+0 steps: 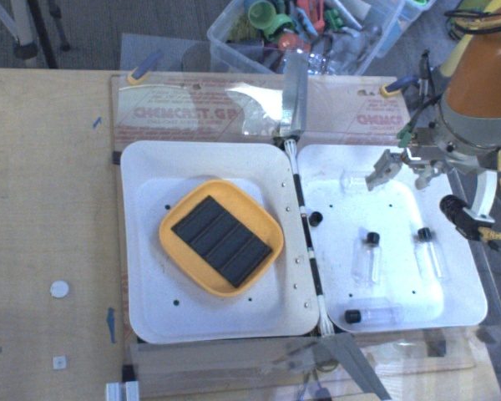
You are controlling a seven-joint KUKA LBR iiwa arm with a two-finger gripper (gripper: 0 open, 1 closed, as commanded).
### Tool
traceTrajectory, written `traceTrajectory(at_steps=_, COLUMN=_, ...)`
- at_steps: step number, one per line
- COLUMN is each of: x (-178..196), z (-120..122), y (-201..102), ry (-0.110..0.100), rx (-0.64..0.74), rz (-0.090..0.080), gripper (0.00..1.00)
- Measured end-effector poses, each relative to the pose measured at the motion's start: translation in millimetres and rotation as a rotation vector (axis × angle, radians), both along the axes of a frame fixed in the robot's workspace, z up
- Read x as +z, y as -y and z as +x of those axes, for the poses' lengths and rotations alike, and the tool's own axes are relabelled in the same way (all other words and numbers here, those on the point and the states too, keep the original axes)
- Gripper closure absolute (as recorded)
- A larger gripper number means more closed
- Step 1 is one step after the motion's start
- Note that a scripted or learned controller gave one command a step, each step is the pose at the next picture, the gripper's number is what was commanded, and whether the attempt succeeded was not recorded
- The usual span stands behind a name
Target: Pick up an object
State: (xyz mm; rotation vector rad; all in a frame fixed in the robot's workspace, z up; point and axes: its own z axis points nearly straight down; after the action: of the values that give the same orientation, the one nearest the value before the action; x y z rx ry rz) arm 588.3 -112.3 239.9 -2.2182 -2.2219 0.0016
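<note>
Pincer hangs over the right bin, grip unreadable to me; those clear vials could roll away.

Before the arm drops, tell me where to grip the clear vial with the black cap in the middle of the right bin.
Grip the clear vial across its body, below the black cap. It lies flat, long axis running roughly near-to-far in the right bin, so come straight down with the fingers closing from its left and right. It stands apart from the other vials, so there should be room.
</note>
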Motion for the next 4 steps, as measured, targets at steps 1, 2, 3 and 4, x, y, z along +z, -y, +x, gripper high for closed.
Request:
traceTrajectory(at_steps=1, x=-55, z=-75, y=18, ry=0.001, rx=0.060, rz=0.000, gripper=0.00)
traceTrajectory(at_steps=2, x=-3, z=-62, y=5, ry=0.007, rx=0.260, rz=-0.003, gripper=0.00)
traceTrajectory(at_steps=3, x=-89, z=-85, y=96, ry=0.001, rx=0.281, rz=0.000, gripper=0.00)
traceTrajectory(at_steps=4, x=-146, z=-49, y=104, ry=0.005, rx=0.377, rz=0.001, gripper=0.00)
